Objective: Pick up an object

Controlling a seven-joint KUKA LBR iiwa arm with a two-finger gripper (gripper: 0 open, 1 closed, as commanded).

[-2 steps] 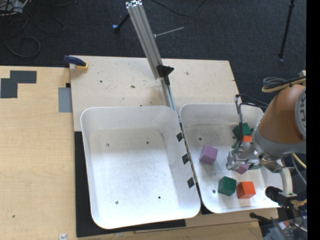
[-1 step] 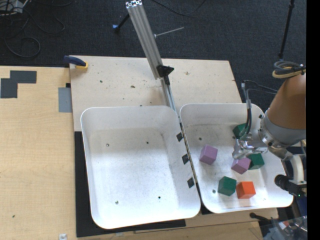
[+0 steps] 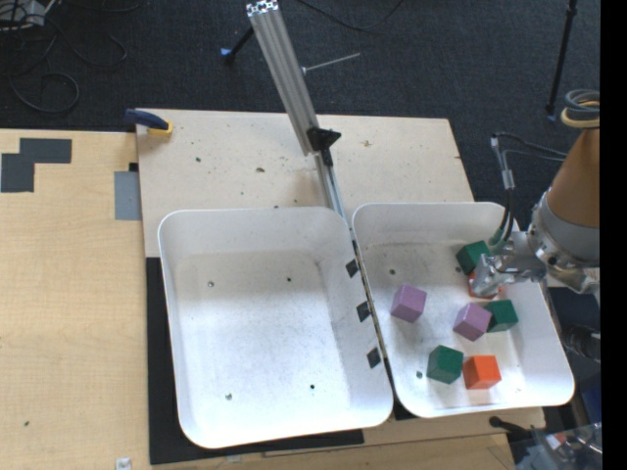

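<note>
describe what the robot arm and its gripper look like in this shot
The arm enters from the right: a rounded orange band above a grey wrist section. Below that sits a metallic silver gripper, blocky, with a bit of red showing at its tip. Thin dark cables run along the gripper body toward the wrist. No markings or labels are legible at this size.

Beside my left bin (image 3: 196, 262), the right bin (image 3: 431, 225) holds two purple cubes (image 3: 409, 303), three green (image 3: 445, 364), one orange (image 3: 481, 371), perhaps another red.
</note>
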